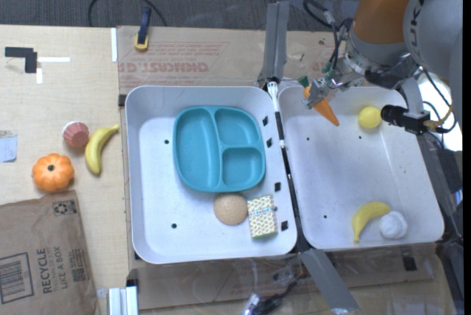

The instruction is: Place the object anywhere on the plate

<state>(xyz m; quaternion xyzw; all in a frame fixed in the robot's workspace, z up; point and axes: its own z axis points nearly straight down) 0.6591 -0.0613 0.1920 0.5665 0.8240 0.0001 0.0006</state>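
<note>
A teal plate (219,148) with three compartments lies in the left bin (151,181). My gripper (318,92) hangs over the far left corner of the right bin (412,181), just right of the divider between the bins. It is shut on the green top of an orange carrot (328,113), whose tip points down and to the right. The carrot hangs clear of the plate, to its upper right.
In the left bin, a beige ball (230,209) and a patterned sponge (262,218) sit below the plate. The right bin holds a lemon (370,117), a banana (368,218) and a white lump (393,226). A pumpkin (53,173), another banana (98,149) and a pink cup (76,135) lie on the bench at left.
</note>
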